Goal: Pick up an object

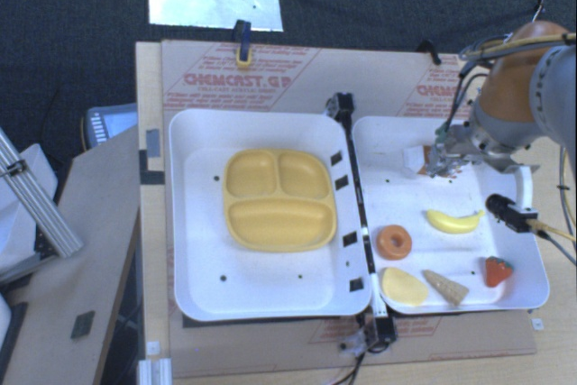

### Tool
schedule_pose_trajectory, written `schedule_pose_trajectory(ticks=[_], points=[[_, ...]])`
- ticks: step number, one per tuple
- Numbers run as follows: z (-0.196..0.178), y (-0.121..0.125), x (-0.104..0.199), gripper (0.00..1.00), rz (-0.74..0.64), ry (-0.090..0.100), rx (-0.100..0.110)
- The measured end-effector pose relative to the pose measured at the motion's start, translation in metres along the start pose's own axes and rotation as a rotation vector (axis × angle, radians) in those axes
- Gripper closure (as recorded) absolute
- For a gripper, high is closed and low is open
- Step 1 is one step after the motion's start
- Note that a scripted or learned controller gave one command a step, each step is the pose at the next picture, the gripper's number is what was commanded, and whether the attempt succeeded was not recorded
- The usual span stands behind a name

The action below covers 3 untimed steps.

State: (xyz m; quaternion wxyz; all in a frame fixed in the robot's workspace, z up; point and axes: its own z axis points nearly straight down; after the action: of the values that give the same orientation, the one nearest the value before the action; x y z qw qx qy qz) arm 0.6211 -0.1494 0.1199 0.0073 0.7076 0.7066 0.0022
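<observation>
Camera view shows the desk (297,68) with two white bins: the left bin (194,284) holds a yellow divided tray (278,198), and the right bin (397,140) holds a banana (453,220), a donut (394,242) and a strawberry (498,270). The pincer (444,160) hangs low at the far side of the right bin, beside a small white piece (415,159); whether it is open or closed, I cannot tell. I judge this is the approach step, and next it must settle over one object and close on it.

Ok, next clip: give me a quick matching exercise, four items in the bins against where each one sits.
Things:
1. yellow divided tray
2. banana
3. strawberry
4. orange ring

Places:
A. right bin, near its right front corner
B. right bin, close to the divider between the bins
C. left bin, at its middle
D. right bin, near its middle, right of the orange ring

Pairs: 1-C, 2-D, 3-A, 4-B
</observation>
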Motion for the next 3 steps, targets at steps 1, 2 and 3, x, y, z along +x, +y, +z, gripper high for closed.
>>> schedule_pose_trajectory(ticks=[1,2,3], points=[[-0.044,0.000,-0.001,1.00,-0.002,0.006,0.007],[-0.099,0.003,-0.001,1.00,-0.005,0.005,0.005],[-0.102,-0.002,0.058,1.00,-0.011,0.009,0.012]])
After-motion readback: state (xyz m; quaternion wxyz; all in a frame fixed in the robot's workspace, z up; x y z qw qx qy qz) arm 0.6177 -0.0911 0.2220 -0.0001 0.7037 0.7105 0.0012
